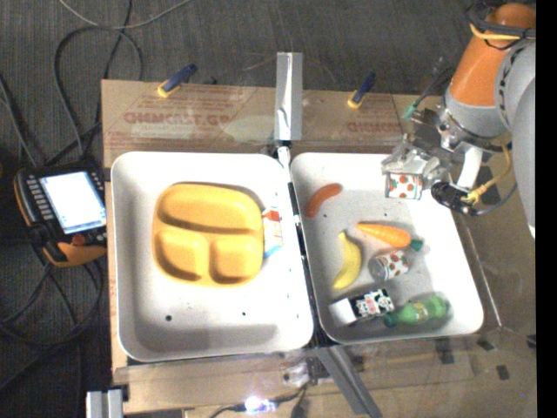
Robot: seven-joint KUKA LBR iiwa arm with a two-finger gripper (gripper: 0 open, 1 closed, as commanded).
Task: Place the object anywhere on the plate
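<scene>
I am watching the hand [416, 165] hovering at the right bin's [470, 307] two o'clock corner, with a small white carton with red spots [402, 185] right under it. I cannot tell whether it is gripping it. The yellow plate [209, 232] is lying well away toward nine o'clock, in the left bin [130, 320].

A brown bench [130, 129] bears two white bins, the left bin [130, 320] touching the right bin [331, 316].

Bare plate [209, 233] — carton [272, 232] alongside
</scene>
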